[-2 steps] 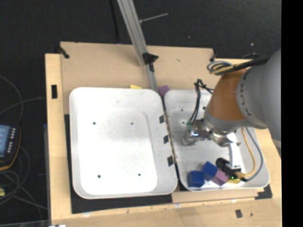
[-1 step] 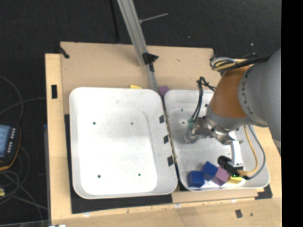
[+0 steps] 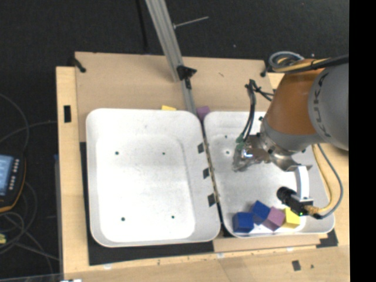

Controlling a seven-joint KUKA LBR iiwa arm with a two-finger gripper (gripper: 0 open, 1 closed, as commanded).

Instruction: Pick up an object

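1. Camera view: the gripper (image 3: 242, 159) hangs over the right bin (image 3: 226, 135); whether it is open cannot be told.
2. Blue blocks (image 3: 244, 221), purple block (image 3: 274, 217) and yellow block (image 3: 292, 217) cluster in that bin's near corner.
3. Partial "KU" lettering marks the arm (image 3: 305, 113).

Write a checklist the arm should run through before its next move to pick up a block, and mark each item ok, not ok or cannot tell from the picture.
1. Blocks within the right bin: ok; two blue blocks, a purple block and a yellow block sit bunched at its near edge.
2. Gripper above a block: not ok; it hangs over bare floor farther back.
3. Block between the fingers: not ok; none there.
4. Blocks spaced apart for a clean grasp: not ok; they touch.
5. Cable away from the blocks: cannot tell.
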